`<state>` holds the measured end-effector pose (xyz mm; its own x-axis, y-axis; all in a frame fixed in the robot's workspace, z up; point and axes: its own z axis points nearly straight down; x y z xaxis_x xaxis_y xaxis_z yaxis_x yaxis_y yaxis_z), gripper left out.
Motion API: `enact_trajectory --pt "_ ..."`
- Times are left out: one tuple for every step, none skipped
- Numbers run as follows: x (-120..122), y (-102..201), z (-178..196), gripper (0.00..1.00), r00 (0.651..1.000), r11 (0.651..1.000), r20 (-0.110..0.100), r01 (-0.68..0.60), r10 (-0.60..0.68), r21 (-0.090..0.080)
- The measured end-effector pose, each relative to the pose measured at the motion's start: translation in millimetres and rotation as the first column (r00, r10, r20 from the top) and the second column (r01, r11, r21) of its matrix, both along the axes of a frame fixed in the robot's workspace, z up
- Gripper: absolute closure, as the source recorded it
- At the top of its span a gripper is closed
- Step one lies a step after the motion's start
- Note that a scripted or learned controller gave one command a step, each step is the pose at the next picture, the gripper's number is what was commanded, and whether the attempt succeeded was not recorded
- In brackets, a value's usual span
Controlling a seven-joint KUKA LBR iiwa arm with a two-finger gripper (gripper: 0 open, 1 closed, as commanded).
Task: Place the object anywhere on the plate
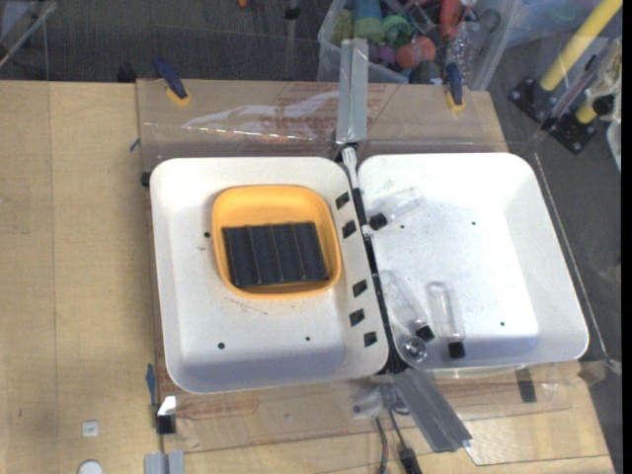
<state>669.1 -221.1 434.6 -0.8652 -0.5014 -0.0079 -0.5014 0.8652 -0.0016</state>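
An orange plate (226,213) with a raised rim lies in the left white bin (183,294), a little above its middle. A black ribbed rectangular object (275,255) lies flat on the plate and covers most of its floor, with its lower edge near the plate's front rim.
The right white bin (513,225) holds clear plastic pieces: one near its top left (400,205) and a clear tube (444,309) with a black cap (456,349) near its front left. Black clips (357,286) line the divider between the bins. A clear tub of coloured toys (415,13) stands behind.
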Motion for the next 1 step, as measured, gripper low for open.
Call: enact_trajectory --pt "-0.2 -0.4 -0.1 1.00 0.919 0.919 0.001 -0.394 0.394 -0.002"
